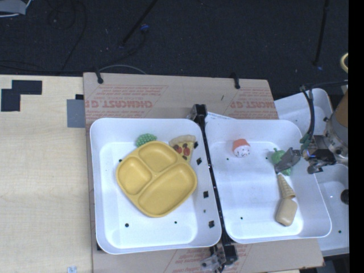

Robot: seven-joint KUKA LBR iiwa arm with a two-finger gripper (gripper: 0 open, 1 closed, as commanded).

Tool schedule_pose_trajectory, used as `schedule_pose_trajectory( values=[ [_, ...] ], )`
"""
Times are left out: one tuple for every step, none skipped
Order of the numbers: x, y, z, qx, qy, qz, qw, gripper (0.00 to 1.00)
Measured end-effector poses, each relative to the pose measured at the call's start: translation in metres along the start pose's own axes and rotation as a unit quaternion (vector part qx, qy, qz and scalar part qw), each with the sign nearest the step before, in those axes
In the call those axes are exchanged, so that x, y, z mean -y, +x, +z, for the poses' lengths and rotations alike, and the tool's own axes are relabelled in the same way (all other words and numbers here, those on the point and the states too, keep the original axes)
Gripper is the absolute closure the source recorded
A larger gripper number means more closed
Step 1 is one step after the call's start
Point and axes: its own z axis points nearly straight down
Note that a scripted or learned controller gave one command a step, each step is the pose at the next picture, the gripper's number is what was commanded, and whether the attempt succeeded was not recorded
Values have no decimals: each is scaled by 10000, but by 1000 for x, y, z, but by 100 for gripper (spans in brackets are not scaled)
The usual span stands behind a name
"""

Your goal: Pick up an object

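Two shallow white plastic bins (114, 232) side by side. Left bin: yellow three-compartment plastic plate (157, 178), pizza-slice toy (183, 145), green knobbly toy (146, 139). Right bin: beige ice-cream-cone toy (285, 201) near right wall, probably light, rigid, smooth, best pinched across narrow cone; small red-and-white round toy (241, 148). Gripper (296, 159) above green item by cone; grip state impossible to tell.

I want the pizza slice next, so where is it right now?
The pizza slice lies in the left bin, near its back right corner, against the yellow plate.
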Motion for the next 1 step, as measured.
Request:
schedule_pose_trajectory(
  values=[
    [-2, 0, -5, 12, -52, -11, 10000, 0]
  ],
)
